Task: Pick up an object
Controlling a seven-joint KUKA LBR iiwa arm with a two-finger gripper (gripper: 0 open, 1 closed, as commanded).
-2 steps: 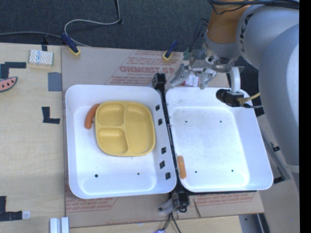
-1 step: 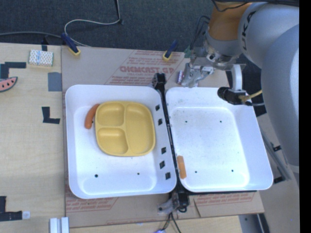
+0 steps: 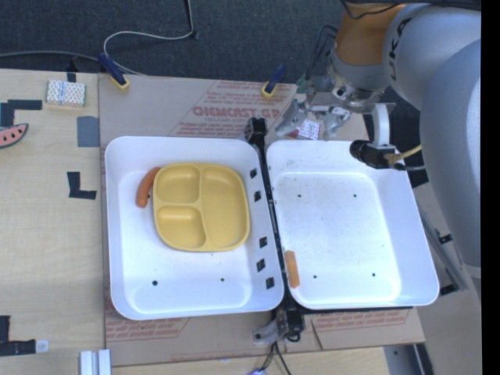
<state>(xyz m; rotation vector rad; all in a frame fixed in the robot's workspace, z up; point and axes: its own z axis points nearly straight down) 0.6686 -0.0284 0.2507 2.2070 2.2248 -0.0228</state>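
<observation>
Seen from the one camera above the bench, the gripper (image 3: 316, 119) hung at the upper middle of the frame, just beyond the far rim of the right bin (image 3: 406, 233), with nothing visible in its grasp; how far it stood open could not be told from this angle, as the wrist hardware crowded it. Candidates for picking lay well apart from it: a small orange carrot-like piece (image 3: 291, 269) rested in the right bin against its left wall, low in the frame, and an orange sausage-shaped piece (image 3: 144, 187) lay in the left bin (image 3: 187, 295), touching the left edge of a yellow divided plate (image 3: 201, 207). To do the step well, the arm would likely fare best going for the piece in the right bin, descending straight down with its closing direction set across the piece's short width, and keeping clear of the bin wall beside it, which leaves little room on that side. By count there were two white bins, one yellow plate with three compartments, and two small orange pieces, one to each bin.
</observation>
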